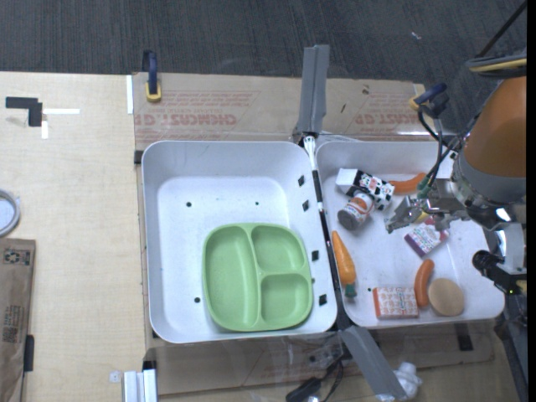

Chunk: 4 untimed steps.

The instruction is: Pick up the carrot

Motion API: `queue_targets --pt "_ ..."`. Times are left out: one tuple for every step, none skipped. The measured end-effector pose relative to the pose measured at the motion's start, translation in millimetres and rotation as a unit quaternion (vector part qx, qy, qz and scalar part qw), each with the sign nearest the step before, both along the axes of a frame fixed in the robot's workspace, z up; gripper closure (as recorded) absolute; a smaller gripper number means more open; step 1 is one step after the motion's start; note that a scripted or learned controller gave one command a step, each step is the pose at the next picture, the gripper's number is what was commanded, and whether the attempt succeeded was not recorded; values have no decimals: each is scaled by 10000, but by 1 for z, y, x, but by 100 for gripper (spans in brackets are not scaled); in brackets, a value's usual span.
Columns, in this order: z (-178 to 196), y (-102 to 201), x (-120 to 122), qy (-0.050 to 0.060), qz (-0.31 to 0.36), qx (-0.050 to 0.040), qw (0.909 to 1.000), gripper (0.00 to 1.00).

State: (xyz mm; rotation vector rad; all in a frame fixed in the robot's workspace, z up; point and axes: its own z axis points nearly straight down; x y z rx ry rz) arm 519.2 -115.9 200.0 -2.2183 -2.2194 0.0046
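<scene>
The carrot (342, 262) is not yet picked up, lying against the right bin's (469, 315) left wall, well apart from the gripper (408, 213), whose grip cannot be told.

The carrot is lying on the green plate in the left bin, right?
Not quite. The camera view shows the carrot lying in the right bin, along its left wall. The green plate does sit in the left bin, but nothing lies on it.

Robotics lab, as I see it: plywood bench (75, 182), two white bins (159, 224), clamp (151, 78), taped markers (25, 107), cables (435, 132), dark carpet (209, 15).
</scene>
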Motion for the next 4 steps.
queue_targets --pt "-109 14 21 -15 965 1 9953 0" --pt "5 7 29 -16 -390 -11 9992 0" --pt "-109 5 -15 -8 19 0 10000 0" --pt "-101 4 -15 1 1 -1 10000 100"
